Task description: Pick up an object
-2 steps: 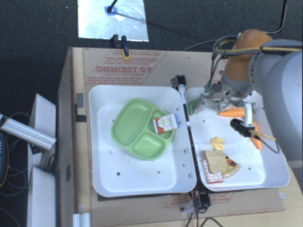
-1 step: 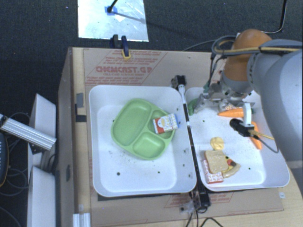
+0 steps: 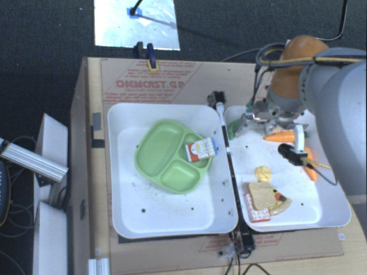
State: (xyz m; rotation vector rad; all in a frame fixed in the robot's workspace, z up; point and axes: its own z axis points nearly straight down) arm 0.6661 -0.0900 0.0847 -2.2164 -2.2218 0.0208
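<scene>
My gripper (image 3: 259, 119) hangs low over the far end of the right bin (image 3: 332, 211), under the orange-banded wrist. Just left of it a small green item (image 3: 231, 129) lies against the bin's wall. An orange carrot (image 3: 278, 136) lies right beside the gripper on its near side, and a second orange piece (image 3: 311, 169) is further right. Toward the front sit a small yellow item (image 3: 262, 173), a toast-like slice (image 3: 264, 197) and a red-and-white box (image 3: 257, 213) partly under it. The view shows nothing between the gripper's tips.
The left bin (image 3: 132, 211) holds a green divided plate (image 3: 166, 156) with a small red-and-white carton (image 3: 200, 149) on its right edge. A black clamp (image 3: 217, 99) sits at the far end of the ridge between the bins. The grey arm covers the right bin's far right corner.
</scene>
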